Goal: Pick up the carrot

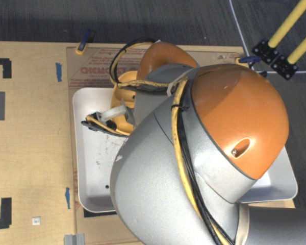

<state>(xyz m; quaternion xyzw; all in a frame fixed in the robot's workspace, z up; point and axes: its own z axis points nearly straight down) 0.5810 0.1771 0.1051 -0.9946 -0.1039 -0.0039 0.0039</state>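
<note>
Arm (204, 152) looming over most of white bin (92, 152), reaching in from right. Gripper jaws hidden; spread or pressed together, cannot tell.

A robot lab bench seen from above.

A grey and orange arm (209, 152) with black and yellow cables (181, 152) looms over a white bin (92, 152) on a cardboard sheet (99, 65), the bench (25, 137) marked with black corner marks (2, 68) and blue tape (58, 71); a blue clamp (84, 41) sits at the sheet's edge, and yellow rods (296, 17) in black brackets stand over dark carpet (143, 9).
</note>
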